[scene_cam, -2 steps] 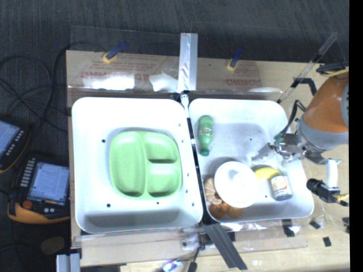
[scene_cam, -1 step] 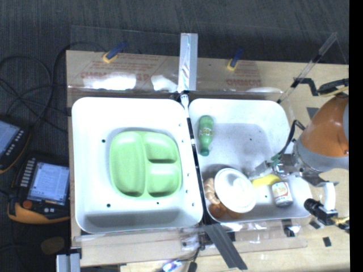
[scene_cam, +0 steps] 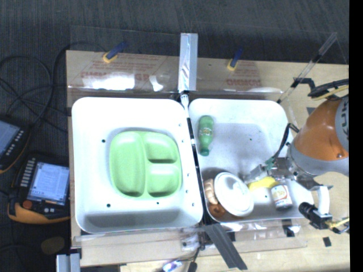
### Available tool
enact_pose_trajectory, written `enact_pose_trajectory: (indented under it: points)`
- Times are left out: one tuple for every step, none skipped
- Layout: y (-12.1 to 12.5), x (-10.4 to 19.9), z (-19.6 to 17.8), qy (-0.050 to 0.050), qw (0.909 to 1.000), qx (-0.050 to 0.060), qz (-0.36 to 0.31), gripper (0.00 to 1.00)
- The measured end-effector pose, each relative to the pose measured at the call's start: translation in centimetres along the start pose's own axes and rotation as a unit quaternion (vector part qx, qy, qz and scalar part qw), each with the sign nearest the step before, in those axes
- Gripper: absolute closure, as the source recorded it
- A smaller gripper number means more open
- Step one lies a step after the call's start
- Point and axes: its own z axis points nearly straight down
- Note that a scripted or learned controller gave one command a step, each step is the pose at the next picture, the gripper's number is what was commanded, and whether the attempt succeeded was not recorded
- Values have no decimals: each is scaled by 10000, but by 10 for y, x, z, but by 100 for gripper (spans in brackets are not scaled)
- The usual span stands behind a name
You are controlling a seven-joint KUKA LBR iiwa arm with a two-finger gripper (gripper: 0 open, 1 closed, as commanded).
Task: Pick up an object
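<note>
Approach step: gripper (scene_cam: 271,171) sits low in the right bin (scene_cam: 238,130), beside a yellow item (scene_cam: 260,182) and small jar (scene_cam: 279,196). Grip state: cannot tell. Next move requires centring on one object.

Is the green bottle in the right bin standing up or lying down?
Lying down. The green bottle shows its full length along the right bin's floor, beside the left wall.

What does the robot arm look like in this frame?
The arm is a rounded grey body with a broad orange band, entering from the right of the camera view. Thin dark cables loop beside it, and metallic grey hardware sits at its lower end over the right bin.
</note>
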Motion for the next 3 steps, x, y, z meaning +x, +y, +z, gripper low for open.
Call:
enact_pose_trajectory:
  points:
    - [37,79,-12,64,9975,99,-702,0]
    - [15,71,0,43,9950,8,-997,0]
    - [-2,83,-1,15,9924,-7,-1232,0]
